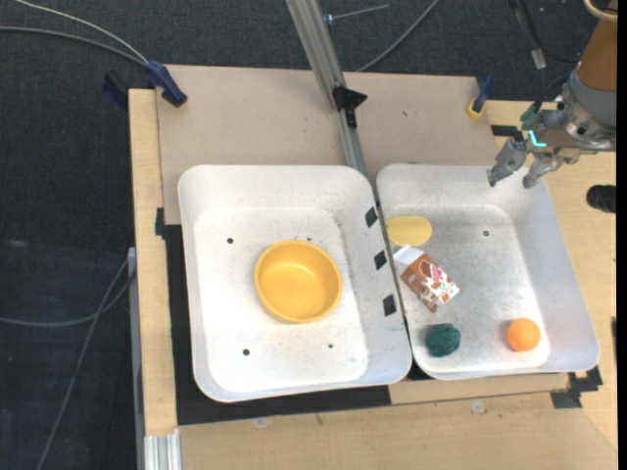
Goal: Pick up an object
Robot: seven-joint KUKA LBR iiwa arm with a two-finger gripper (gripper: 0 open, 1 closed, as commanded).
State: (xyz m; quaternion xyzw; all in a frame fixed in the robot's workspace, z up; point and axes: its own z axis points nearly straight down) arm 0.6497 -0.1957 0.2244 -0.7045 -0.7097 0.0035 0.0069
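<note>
My gripper [519, 168] hangs over the far right corner of the right bin [558, 262], its two fingers spread apart with nothing between them. In that bin lie a pale yellow oval piece [409, 229] near the left wall, a small red and white carton [430, 281] below it, a dark green ball [443, 339] at the front, and an orange ball [523, 334] at the front right. All of them sit well clear of the gripper. A yellow bowl [297, 280] sits in the middle of the left bin [216, 262].
A slanted metal pole [318, 37] runs from the top down to the gap between the bins. Blue clamps [167, 81] hold the board at the far left corner. Cables trail over the dark floor behind the bench.
</note>
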